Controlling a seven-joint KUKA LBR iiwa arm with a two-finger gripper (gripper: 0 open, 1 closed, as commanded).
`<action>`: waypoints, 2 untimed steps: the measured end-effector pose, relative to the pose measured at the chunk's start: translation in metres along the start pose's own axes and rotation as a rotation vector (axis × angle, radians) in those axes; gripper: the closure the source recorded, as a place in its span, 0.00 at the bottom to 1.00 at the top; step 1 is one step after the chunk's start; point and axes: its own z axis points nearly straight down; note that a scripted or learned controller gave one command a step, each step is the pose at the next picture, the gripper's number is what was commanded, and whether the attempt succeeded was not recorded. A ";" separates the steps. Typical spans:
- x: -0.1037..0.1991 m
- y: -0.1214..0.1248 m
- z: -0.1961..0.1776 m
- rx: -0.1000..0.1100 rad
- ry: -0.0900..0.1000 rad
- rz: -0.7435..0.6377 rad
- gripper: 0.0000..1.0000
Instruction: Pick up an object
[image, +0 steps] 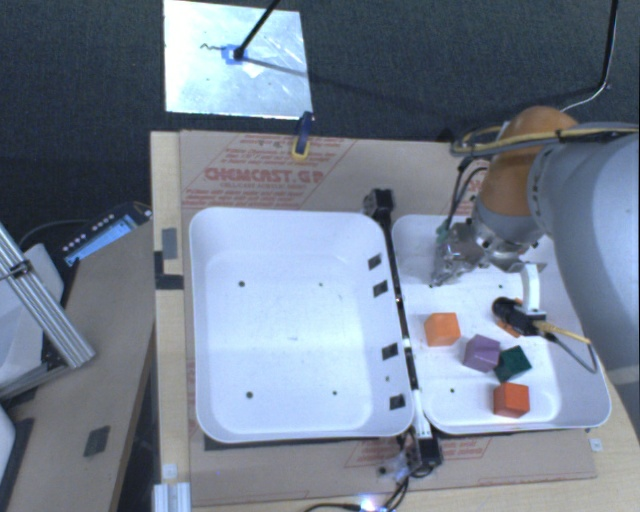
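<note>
Camera view, single entry.

- Left bin (290, 330): middle of the frame, white, no loose items seen in it.
- Right bin (565, 405): right of the frame, white, holds all four candidate items in its lower half.
- Orange block (442, 328): nearest the divider between the bins, on the floor of the right bin.
- Purple block (481, 352): just lower right of the orange block.
- Green block (514, 362): dark, touching or just beside the purple block on its right.
- Red-orange block (511, 399): lowest of the group, just below the green block.
- Arm (590, 220): grey, enters from the right edge of the frame.
- Gripper (440, 272): over the upper part of the right bin, above the orange block in the frame and apart from it. Whether it is spread or pressed together cannot be told; nothing is seen held in it.

Progress, as judged: no item lifted; all four blocks rest on the bin floor. Approach, grasp and lift remain. The orange block is the nearest candidate.
</note>
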 end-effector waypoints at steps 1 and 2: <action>-0.024 -0.062 0.001 -0.030 -0.001 0.008 1.00; 0.004 -0.017 -0.046 -0.042 -0.002 -0.001 1.00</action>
